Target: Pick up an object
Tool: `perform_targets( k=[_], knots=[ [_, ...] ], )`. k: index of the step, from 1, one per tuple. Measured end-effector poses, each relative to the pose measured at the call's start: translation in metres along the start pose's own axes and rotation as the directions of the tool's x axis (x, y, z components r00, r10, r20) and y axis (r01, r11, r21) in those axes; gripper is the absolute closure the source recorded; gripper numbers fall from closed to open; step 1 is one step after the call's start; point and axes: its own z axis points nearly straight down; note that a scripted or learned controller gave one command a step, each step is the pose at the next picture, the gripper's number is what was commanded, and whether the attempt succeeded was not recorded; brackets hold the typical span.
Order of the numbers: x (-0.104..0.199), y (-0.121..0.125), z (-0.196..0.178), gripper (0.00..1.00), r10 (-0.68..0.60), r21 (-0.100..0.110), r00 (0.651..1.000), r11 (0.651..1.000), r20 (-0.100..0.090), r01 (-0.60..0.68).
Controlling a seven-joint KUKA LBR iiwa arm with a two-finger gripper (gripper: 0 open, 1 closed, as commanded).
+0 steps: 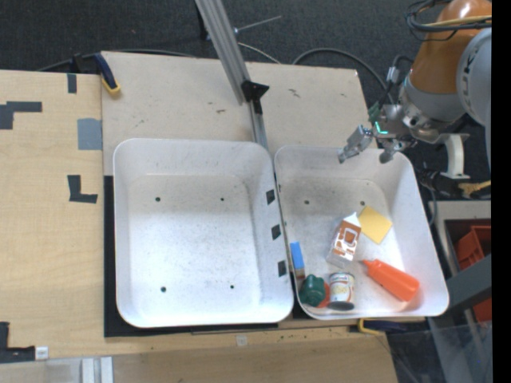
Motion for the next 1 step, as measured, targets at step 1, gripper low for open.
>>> perform_targets(
  k=[1],
  knots=[
    [-0.0002, 0.0010, -0.0031, 0.00, -0.002, -0.005, 1.000, 1.000, 0.002, 0.002]
  ],
)
